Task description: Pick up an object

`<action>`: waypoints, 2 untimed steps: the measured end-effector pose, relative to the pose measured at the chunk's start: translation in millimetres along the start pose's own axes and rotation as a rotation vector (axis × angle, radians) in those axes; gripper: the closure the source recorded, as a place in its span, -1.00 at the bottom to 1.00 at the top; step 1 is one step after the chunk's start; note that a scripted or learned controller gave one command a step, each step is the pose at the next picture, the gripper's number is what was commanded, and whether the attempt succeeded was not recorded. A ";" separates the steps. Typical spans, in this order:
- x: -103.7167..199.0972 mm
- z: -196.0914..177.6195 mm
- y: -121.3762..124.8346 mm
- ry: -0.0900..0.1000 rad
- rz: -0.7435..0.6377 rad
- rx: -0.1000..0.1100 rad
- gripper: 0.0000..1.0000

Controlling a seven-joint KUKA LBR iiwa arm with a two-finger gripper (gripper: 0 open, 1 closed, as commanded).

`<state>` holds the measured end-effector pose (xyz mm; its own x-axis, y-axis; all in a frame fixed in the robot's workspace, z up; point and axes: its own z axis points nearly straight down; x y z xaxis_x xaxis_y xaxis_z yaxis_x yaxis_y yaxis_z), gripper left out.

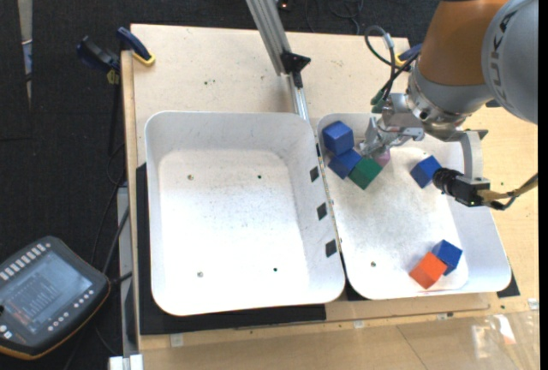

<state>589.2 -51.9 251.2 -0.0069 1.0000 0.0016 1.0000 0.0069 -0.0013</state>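
My gripper (378, 147) reaches down into the far left part of the right bin (479, 274), right over a cluster of blocks. A green block (366, 173) lies just below the fingertips, with a bit of pink or purple block (384, 158) showing beside them. Two blue blocks (337, 137) (343, 163) sit to the left of the green one, against the bin's left wall. Another blue block (425, 170) lies to the right of the gripper. Near the bin's front corner an orange block (428, 271) touches a blue block (447, 255).
The left bin (163, 137) stands beside the right one. A slanted metal rod (261, 4) crosses the bench's far side down to the bins' shared corner. A blue and yellow clamp (128, 47) sits at the bench's far left. A teach pendant (43, 295) lies off the bench.
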 end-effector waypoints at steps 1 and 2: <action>54.2 14.3 -2.1 0.000 -0.001 0.000 1.00; 106.6 4.8 -7.7 0.000 -0.001 -0.003 1.00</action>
